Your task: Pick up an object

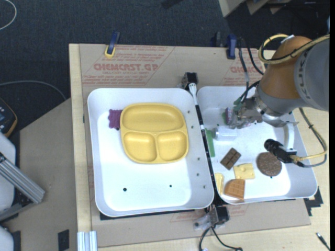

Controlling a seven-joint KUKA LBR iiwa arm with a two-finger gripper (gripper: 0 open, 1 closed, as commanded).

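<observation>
The gripper [236, 118] hangs low over the far side of the right bin [296, 184]; whether it is apart or together cannot be told. Just beside it lie a pale packet [226, 135] and a green stick [210, 140]. A brown block [230, 158], cookie [269, 164] and waffle [234, 189] sit nearer the front.

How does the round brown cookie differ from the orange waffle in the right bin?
Shape: the cookie is round; the waffle is square.
Colour: the cookie is dark brown; the waffle is orange-tan.
Place: the cookie lies further right; the waffle sits close to the front edge of the right bin.
Shared: both lie flat in that bin, apart from each other.
</observation>
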